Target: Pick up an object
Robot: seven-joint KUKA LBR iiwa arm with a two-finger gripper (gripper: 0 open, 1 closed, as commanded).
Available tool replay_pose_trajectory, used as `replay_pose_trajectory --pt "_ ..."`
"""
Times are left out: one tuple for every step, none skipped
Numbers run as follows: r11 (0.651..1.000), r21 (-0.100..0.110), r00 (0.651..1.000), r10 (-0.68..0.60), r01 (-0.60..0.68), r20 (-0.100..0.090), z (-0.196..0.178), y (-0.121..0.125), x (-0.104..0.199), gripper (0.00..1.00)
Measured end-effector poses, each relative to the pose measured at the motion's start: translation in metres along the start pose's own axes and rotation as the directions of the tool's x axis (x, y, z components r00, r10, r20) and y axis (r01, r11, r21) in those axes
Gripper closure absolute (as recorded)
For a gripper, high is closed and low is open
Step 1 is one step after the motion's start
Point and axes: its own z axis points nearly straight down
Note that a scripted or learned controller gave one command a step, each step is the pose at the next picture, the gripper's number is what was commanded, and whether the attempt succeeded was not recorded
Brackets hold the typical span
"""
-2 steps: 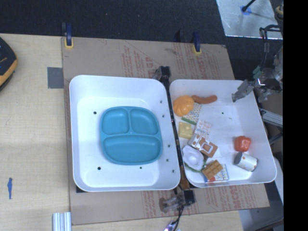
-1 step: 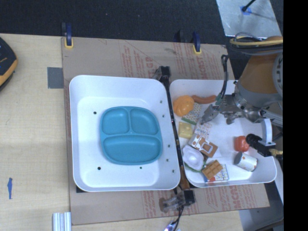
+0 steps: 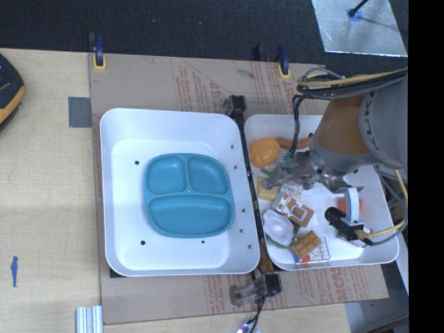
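My gripper (image 3: 287, 173) hangs low in the right bin (image 3: 378, 255), over the clutter in its left half. Just left of and above it lies an orange ball (image 3: 264, 151). A brown and white packet (image 3: 292, 207) lies right below it. A yellowish piece (image 3: 266, 186) sits at its left side. Nearer the front are a white rounded object (image 3: 277, 227) and a small brown box (image 3: 306, 244). The grey arm with its orange band (image 3: 343, 130) covers the bin's far right part. Nothing can be made out between the fingers.
The left bin (image 3: 118, 186) holds a blue divided plate (image 3: 189, 193) in its middle. A thin orange-red piece (image 3: 290, 143) lies by the ball at the right bin's far wall. A black clamp (image 3: 236, 105) sits between the bins at the back.
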Motion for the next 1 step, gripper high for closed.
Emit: replay_pose_trajectory --pt "1.000 0.002 1.000 0.001 -0.001 -0.002 -0.0014 0.0274 0.0005 0.00"
